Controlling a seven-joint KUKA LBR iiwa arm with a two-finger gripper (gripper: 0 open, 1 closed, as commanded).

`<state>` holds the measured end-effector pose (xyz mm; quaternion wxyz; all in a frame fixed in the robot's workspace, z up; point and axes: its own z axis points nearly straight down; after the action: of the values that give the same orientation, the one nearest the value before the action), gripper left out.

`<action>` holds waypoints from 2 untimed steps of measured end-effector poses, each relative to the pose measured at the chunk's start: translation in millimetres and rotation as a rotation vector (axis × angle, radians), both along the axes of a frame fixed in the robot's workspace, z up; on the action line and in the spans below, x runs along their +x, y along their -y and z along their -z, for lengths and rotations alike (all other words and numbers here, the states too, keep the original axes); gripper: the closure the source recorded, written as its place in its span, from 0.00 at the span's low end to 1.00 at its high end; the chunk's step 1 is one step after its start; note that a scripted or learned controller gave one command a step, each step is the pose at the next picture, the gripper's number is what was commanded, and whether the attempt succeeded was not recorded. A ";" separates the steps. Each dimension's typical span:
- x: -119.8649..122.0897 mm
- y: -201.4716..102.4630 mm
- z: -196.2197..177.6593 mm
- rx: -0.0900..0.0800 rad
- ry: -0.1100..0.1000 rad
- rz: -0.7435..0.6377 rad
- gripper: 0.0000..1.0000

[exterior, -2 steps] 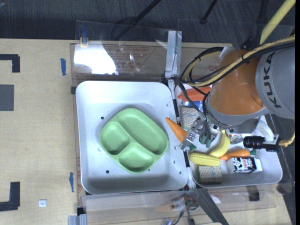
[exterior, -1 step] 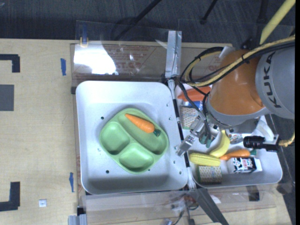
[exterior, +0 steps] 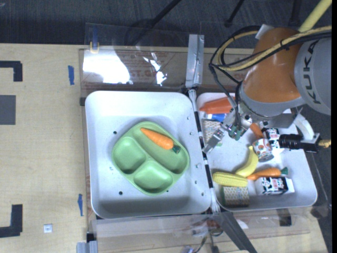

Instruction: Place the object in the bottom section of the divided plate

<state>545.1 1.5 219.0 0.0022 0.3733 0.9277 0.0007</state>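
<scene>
A green divided plate (exterior: 122, 141) lies in the left bin (exterior: 105, 109). An orange toy carrot (exterior: 157, 137) with a green top rests in the plate's upper right section. The plate's bottom section (exterior: 152, 177) and left section (exterior: 126, 157) hold nothing. My gripper (exterior: 213, 140) hangs over the left edge of the right bin (exterior: 305, 188), just right of the divider between the bins and to the right of the carrot. I see nothing carried by it.
The right bin holds several toys: a large orange piece (exterior: 216, 105), a banana (exterior: 248, 164), a corn cob (exterior: 229, 179), a small carrot (exterior: 266, 173), two cow-print cartons (exterior: 275, 184) (exterior: 265, 146) and a woven block (exterior: 236, 195). The arm's orange band (exterior: 274, 67) looms above that bin.
</scene>
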 end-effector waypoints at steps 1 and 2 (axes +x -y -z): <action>1.3 -0.5 -10.3 -0.001 0.005 -0.002 1.00; 1.3 -0.6 -10.3 -0.001 0.005 -0.002 0.00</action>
<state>546.3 2.1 229.2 0.0047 0.3724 0.9280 0.0013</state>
